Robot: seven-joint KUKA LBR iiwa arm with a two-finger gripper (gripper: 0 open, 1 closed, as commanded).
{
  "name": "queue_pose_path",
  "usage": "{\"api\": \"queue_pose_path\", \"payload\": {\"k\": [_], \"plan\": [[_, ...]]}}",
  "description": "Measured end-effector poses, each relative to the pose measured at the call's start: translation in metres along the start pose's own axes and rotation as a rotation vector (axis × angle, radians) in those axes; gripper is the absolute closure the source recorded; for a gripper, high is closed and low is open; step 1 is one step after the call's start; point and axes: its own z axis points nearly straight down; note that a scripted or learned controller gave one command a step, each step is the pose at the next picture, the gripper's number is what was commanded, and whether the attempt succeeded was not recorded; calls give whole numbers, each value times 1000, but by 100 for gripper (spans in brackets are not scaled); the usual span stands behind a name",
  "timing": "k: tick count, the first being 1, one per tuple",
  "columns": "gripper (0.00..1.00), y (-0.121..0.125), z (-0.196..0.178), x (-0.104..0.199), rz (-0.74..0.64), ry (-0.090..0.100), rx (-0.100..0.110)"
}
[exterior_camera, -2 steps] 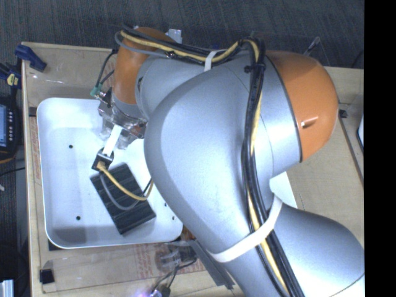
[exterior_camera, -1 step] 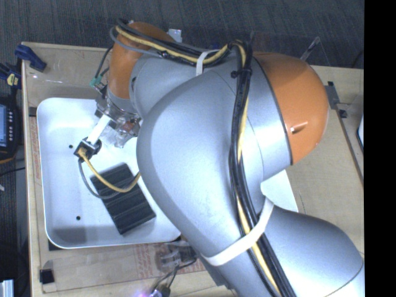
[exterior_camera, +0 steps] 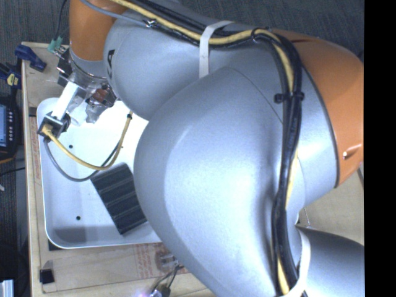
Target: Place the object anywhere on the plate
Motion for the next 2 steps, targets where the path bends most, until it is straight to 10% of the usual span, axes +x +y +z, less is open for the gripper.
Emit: {"api": "queue_pose_path", "payload": {"k": [1, 2], "plan": [[100, 28, -11, -8, -141, -1, 0], [100, 19, 5, 9, -609, -4, 3]]}}
